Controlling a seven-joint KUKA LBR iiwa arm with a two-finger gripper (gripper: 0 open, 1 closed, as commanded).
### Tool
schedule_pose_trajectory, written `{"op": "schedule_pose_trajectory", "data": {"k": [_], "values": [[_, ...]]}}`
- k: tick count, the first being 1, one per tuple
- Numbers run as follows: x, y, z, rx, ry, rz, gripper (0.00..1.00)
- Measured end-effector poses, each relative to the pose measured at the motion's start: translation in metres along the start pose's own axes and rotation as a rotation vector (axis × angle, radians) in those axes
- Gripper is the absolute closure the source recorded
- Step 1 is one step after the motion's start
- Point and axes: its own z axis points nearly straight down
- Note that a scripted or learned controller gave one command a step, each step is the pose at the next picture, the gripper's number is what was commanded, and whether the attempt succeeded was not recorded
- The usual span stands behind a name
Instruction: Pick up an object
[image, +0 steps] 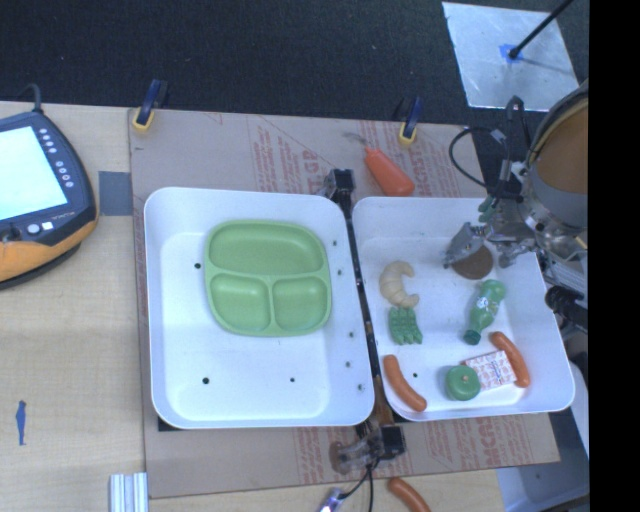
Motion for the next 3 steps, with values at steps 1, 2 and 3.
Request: {"op": "schedule_pose_trajectory", "data": {"k": [1, 2, 3], "values": [[0.047, -0.032, 0.030, 0.000, -0.001, -0.002, 0.00], [0.045, -0.026, 0.131, 0.002, -0.001, 0.000, 0.00], [0.043, -0.026, 0.121, 0.003, -0.003, -0.003, 1.00]]}}
